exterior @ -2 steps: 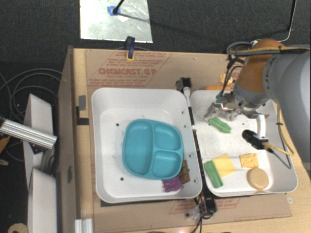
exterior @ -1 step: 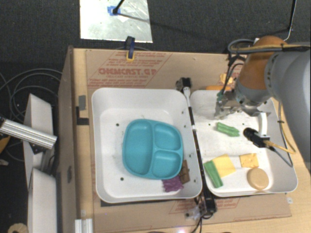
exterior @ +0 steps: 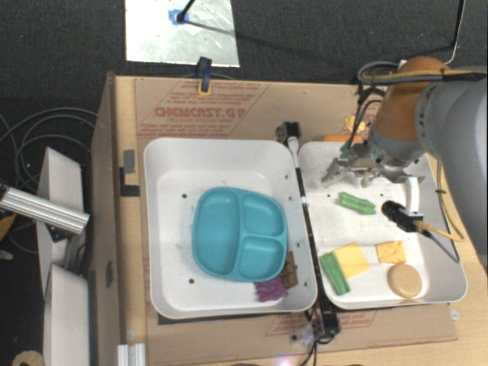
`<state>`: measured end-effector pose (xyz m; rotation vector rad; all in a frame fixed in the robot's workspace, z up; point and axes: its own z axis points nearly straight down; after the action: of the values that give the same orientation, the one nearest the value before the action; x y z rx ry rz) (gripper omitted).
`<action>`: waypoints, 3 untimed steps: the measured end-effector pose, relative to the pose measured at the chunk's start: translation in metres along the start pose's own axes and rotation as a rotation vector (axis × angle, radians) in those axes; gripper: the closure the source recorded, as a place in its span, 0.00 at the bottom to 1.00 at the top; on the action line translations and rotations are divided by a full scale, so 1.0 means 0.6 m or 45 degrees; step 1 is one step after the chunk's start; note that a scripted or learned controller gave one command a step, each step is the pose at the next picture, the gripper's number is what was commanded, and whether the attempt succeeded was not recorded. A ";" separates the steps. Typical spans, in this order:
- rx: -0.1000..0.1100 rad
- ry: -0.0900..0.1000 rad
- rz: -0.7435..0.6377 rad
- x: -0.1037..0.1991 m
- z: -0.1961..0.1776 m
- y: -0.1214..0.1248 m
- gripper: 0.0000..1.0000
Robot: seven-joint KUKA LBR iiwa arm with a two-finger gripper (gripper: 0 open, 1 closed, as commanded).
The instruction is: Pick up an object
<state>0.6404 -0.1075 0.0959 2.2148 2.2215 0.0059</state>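
My gripper (exterior: 351, 178) hangs over the far end of the right bin (exterior: 450, 280), open, with nothing between its spread fingers. Just below it in the view lies a small green cylinder (exterior: 357, 203), apart from the fingertips. Nearer the front of that bin lie a longer green stick (exterior: 334, 273), a yellow block (exterior: 353, 260), an orange square piece (exterior: 390, 252) and a round tan piece (exterior: 404, 280).
The left bin (exterior: 164, 204) holds a blue divided plate (exterior: 239, 234), with a purple piece (exterior: 268, 290) and a brown piece (exterior: 290, 273) at its front right edge. The rims of the two bins meet between them. The grey arm (exterior: 450, 120) comes in from the right.
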 end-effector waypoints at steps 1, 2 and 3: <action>0.005 0.001 0.003 -0.008 -0.021 -0.016 0.00; 0.010 0.001 0.004 -0.024 -0.017 -0.067 0.00; 0.004 -0.001 0.004 -0.055 0.011 -0.055 0.00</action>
<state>0.6077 -0.1406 0.0888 2.2195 2.2194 0.0012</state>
